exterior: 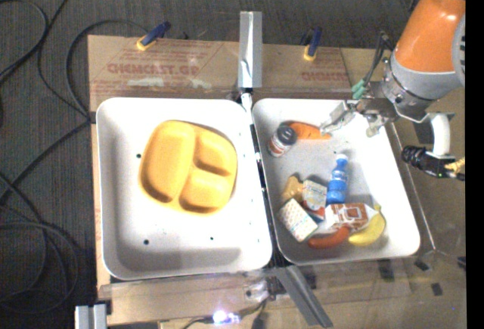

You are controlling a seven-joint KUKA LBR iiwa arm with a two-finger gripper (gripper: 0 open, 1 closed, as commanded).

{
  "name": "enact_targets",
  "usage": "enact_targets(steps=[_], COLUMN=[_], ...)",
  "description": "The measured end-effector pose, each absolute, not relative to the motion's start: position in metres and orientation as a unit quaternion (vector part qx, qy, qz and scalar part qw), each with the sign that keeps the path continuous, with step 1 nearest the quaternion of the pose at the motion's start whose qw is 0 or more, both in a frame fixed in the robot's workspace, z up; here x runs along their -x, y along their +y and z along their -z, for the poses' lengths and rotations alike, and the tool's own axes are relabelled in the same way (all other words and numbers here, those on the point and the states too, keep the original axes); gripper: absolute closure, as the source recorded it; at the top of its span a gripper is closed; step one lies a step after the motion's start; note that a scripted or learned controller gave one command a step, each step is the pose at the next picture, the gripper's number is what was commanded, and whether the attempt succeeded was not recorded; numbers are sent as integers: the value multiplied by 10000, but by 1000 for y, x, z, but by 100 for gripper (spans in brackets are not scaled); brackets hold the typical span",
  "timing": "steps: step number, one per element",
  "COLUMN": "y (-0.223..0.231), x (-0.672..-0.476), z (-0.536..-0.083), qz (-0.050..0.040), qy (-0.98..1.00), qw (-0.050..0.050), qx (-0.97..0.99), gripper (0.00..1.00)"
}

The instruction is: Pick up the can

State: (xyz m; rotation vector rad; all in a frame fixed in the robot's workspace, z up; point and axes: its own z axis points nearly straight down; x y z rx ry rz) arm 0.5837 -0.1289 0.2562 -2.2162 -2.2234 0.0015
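Camera view: the can [282, 140] lies at the far-left corner of the right bin [404, 203], touching or just beside an orange carrot-like item [310, 131]. The claw [352, 116] hovers over the bin's far edge, to the right of the can, grasping nothing; its fingers appear spread, though the view is poor. The step in hand is the approach. Next, the claw must travel left, centre over the can, descend and close. A yellow tray [189, 166] occupies the left bin [121, 229].

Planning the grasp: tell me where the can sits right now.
The small dark round can with a pale lid lies in the right white bin's far-left corner, touching the orange carrot, by the divider between bins.
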Motion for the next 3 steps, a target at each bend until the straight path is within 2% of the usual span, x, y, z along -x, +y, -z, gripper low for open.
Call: enact_targets(steps=[1,2,3], y=[-134,-122,-108], x=[-485,-547,-637], z=[-163,-99,-88], qz=[-6,-1,2], qy=[-7695,-7815,-7594], qw=[20,15,-32], qx=[6386,6239,6506], gripper=[0,0,0])
